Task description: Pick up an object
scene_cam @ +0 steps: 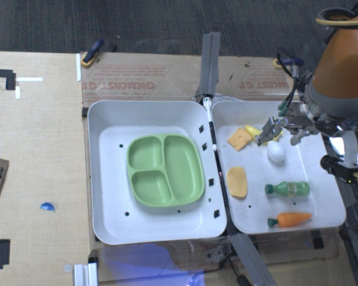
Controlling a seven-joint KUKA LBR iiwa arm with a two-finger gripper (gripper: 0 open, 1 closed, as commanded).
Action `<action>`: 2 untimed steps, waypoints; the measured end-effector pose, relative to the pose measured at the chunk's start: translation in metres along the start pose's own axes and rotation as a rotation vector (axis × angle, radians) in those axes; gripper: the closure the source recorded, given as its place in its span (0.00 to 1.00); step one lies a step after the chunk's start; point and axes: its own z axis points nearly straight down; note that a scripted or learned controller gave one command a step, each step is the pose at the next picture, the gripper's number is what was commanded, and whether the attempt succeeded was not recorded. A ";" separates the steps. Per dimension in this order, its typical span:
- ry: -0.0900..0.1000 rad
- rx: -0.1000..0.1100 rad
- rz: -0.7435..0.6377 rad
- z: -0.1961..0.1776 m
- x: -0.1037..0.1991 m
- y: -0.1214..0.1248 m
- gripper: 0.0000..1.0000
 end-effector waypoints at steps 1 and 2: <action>0.000 -0.001 0.176 0.131 -0.019 0.062 0.00; 0.001 -0.001 0.159 0.130 -0.042 -0.063 0.00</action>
